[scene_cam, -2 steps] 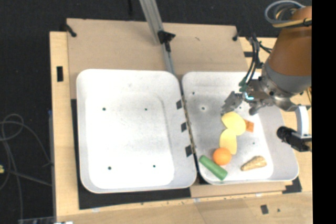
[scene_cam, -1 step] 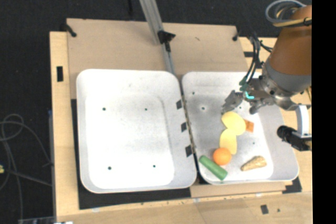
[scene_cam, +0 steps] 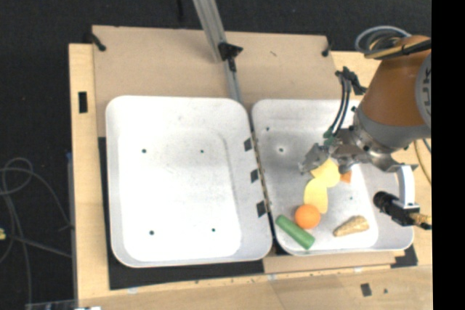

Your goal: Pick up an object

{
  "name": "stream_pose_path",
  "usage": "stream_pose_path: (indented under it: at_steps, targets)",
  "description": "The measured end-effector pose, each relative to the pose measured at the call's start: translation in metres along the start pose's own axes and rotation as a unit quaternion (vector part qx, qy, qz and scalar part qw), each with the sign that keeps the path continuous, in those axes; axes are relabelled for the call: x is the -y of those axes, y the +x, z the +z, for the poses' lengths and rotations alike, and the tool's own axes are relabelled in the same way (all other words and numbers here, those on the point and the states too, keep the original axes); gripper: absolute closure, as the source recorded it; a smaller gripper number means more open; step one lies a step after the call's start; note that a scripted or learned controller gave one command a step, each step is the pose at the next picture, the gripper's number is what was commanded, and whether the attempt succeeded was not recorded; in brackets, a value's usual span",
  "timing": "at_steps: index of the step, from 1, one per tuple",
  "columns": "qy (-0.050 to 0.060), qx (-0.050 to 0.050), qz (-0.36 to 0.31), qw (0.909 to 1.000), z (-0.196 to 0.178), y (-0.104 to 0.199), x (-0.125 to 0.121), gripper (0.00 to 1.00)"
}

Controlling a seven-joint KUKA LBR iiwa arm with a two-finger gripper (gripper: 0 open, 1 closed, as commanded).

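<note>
Pincer [scene_cam: 328,162] hangs low over the right bin [scene_cam: 283,120], its tips blurred against the upper end of the yellow banana-shaped piece [scene_cam: 320,185]; whether it grips anything I cannot tell. That yellow piece runs from far-right to near-left. Just near it sits an orange ball [scene_cam: 307,216], touching a green cylinder [scene_cam: 294,232]. A tan wedge [scene_cam: 351,226] lies rightward. Left bin [scene_cam: 174,178] adjoins on the counter [scene_cam: 182,62].
</note>
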State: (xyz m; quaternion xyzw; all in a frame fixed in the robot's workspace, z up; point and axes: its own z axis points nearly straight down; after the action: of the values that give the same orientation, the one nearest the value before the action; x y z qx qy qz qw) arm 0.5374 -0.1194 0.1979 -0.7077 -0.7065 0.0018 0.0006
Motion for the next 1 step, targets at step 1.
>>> stream_pose_path:
  at_steps: [1]
  targets:
    - [0.001, 0.0, 0.0, 1.0, 0.0632, 0.0006, -0.0002, 0.0]
